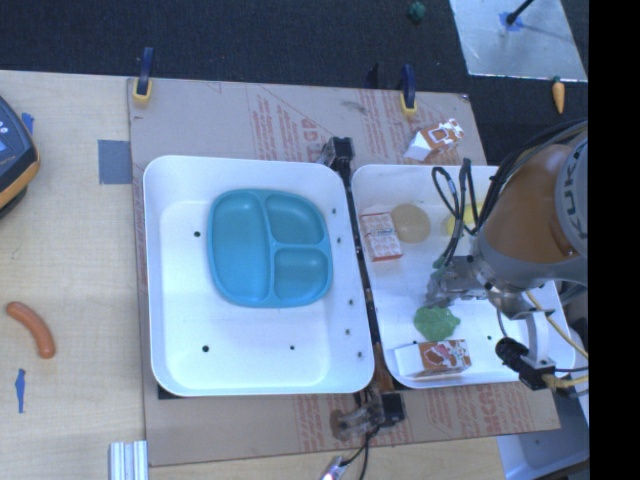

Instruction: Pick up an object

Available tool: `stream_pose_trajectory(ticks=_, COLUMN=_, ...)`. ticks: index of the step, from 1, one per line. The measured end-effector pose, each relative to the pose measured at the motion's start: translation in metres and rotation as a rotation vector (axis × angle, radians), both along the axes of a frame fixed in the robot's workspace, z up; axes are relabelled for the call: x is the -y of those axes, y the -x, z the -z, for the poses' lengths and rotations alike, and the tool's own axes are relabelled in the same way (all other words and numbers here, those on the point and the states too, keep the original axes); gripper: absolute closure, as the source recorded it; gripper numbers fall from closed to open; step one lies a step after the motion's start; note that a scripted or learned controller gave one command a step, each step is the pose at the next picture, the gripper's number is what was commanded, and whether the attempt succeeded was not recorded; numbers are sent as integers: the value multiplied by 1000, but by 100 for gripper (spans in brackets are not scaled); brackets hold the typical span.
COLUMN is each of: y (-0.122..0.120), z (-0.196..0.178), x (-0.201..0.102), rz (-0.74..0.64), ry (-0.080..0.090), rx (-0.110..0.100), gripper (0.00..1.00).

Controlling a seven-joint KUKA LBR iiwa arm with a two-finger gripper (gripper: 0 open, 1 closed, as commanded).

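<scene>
From above, the arm (525,218) covers much of the right bin (385,183), hiding that bin's right wall and far-right corner. The end effector (452,286) sits low over the bin's middle, just above a green leafy object (436,322); whether it is spread or pressed together cannot be told, as the wrist blocks it. A small red-and-white packet (380,235) lies near the bin's left wall, with a pale round disc (410,222) just beside it toward the far edge. Another red-labelled packet (444,355) lies along the near edge, close to the green object. A yellow item (452,226) is mostly hidden behind black cables.

The left bin (170,268) carries a blue divided plate (268,247) toward its far side, leaving open floor along the near edge. On the desk's left edge, a dark device (15,163) is cut off, and a sausage-like object (32,328) lies well apart from both bins.
</scene>
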State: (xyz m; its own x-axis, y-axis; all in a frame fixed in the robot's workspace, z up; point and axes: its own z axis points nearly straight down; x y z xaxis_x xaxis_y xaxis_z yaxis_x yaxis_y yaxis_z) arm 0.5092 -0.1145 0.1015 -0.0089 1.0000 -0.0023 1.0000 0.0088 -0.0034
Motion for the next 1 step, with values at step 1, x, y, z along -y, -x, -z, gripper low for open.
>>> stream_pose_trajectory(ticks=1, y=0, z=0, x=0, rz=0, ry=0, rx=0, gripper=0)
